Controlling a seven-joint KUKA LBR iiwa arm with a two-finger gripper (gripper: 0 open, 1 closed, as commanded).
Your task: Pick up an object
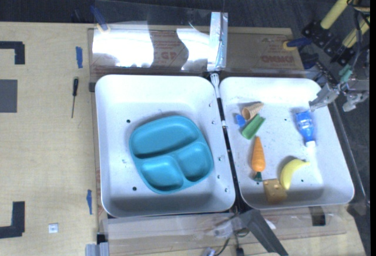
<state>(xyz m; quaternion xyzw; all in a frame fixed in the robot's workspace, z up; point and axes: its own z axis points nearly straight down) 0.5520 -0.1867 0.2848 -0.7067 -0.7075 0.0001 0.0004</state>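
Dark carpet surrounds a light wooden tabletop (41, 155) that carries two shallow white bins side by side. On the tabletop's left part, a small screwdriver (74, 96) lies beside blue tape marks.

Left bin (111, 96): holds one blue divided tray (170, 153) with three compartments, set at a slant near the bin's centre.

Right bin (335, 190): holds six items.
- A tan cone (252, 110) at the far left, touching a green block (254, 126).
- A small blue piece (239, 120) just beside the green block.
- An orange carrot (258, 157) near the centre.
- A tan block (274, 189) at the near edge, touching a yellow banana (290, 171).
- A blue tube (305, 128) with a white cap, toward the right.

End effector (338, 89): located over the right bin's far right corner, near the blue tube. Whether it is apart or together cannot be determined.
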